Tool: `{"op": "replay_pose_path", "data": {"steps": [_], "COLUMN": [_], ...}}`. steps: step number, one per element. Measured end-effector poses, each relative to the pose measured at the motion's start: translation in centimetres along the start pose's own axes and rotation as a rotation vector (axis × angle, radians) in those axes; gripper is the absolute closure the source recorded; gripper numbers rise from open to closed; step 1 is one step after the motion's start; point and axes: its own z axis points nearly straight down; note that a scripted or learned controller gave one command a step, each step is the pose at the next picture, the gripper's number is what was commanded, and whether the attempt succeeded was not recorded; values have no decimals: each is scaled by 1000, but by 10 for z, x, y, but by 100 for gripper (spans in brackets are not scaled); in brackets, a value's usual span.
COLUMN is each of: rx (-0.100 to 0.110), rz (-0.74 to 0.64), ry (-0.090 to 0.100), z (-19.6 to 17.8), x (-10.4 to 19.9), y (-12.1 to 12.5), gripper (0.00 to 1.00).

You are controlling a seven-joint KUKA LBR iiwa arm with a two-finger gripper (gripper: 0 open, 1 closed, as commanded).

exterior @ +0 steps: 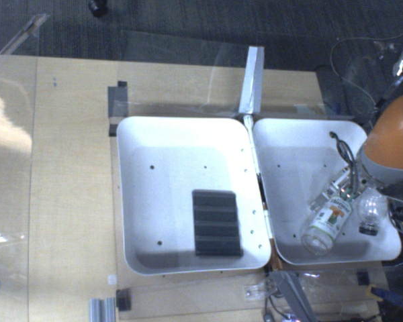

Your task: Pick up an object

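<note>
Lower right of frame, in the right bin (289, 146): clear labelled bottle (328, 221) lying tilted, gripper (347, 182) at its upper end, claw state indeterminable; best grasped across the body, avoiding the adjacent clear rounded item (371, 208).

Black ribbed block (217, 223) in left bin (161, 149), clear bottle (326, 223) (on its side) in right bin (289, 158)

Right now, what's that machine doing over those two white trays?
A grey robot arm reaches in from the right over the right bin. Its gripper is down at the upper end of a clear bottle lying on its side; whether it has hold of it can't be told. A smaller clear item lies beside the bottle. In the left bin a black ribbed block lies apart from the arm.
</note>
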Motion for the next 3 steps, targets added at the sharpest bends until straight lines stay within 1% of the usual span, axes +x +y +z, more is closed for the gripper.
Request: {"op": "replay_pose_path", "data": {"steps": [1,2,3], "rx": [-7,-6,5], "rz": [1,1,97], "ry": [-4,-4,5], "z": [-13,-12,1], "x": [-1,-1,-10], "y": [4,3,16], "gripper": [100,0,0]}}
